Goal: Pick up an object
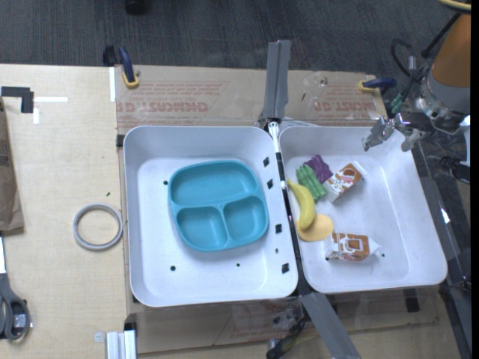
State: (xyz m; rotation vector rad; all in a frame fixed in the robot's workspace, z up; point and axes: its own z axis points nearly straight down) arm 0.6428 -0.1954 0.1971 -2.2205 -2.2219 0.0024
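The gripper (392,132) is positioned over the upper right corner of the right bin (419,223), with its fingers spread and nothing held between them. A banana (303,203), grapes (319,167), a green vegetable (309,182) and two small cartons (345,180) (349,247) are located in that bin. A blue divided tray (218,204) is seated in the left bin (142,223).

— Which colours are seen in the left bin (142,223)?
— White is shown by the bin itself, and a plain turquoise by the divided tray (218,205) laid in it.
— And in the right bin (408,223)?
— It is white too. Yellow is worn by the banana (303,203), green and purple by the two bunches (313,176), and orange-and-white print by the two small cartons (346,214).
— The arm (455,58)?
— Orange above, grey below.
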